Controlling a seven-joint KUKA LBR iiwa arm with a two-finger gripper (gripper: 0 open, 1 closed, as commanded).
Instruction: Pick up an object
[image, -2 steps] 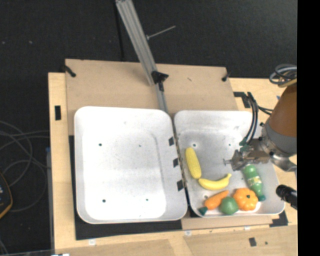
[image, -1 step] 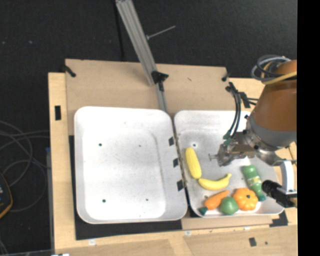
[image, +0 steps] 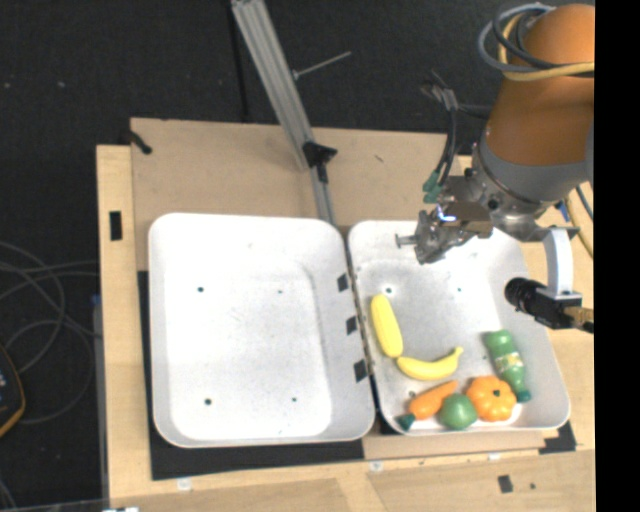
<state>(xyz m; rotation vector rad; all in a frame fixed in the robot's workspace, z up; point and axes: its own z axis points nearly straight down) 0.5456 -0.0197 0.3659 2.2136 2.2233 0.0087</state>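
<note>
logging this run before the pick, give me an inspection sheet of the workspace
surface: wooden bench bearing two white bins; left bin, right bin.
job's things: in the right bin, corn cob, banana, carrot, green apple, orange pumpkin, green bottle, all grouped at its near end.
clutter: nothing seen.
grippers: hand above the right bin's far end, apart from the toys.
cables: cords on the dark floor at left.
surroundings: metal rail slanting across the bench.

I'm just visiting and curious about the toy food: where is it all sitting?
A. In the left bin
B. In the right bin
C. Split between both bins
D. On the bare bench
B: the banana, carrot and orange pumpkin all lie in the right bin.
</note>
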